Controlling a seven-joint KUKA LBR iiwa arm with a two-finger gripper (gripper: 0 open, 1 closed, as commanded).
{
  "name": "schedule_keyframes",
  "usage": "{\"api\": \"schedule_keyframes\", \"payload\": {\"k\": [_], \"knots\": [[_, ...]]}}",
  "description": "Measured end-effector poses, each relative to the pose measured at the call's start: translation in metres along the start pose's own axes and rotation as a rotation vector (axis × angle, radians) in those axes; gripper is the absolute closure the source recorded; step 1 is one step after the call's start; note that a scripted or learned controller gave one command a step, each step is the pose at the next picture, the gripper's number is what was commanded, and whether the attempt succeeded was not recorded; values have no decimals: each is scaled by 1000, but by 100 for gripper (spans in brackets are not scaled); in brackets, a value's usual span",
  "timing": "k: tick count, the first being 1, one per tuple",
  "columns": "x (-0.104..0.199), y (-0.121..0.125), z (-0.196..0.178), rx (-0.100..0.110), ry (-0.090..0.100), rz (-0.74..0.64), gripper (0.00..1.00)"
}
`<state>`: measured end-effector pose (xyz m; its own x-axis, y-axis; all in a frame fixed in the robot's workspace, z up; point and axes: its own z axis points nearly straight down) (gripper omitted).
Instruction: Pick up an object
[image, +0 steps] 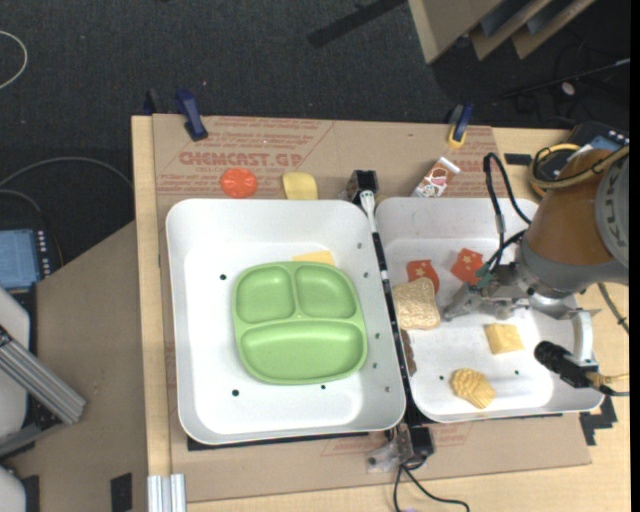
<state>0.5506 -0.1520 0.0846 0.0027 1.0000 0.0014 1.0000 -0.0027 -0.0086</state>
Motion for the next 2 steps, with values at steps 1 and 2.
{"api": "schedule_keyframes", "payload": {"k": [1,2], "knots": [[-43,85,-8,-18,-6,-5,0],[-1,77,-1,-5,0,-4,0]]}}
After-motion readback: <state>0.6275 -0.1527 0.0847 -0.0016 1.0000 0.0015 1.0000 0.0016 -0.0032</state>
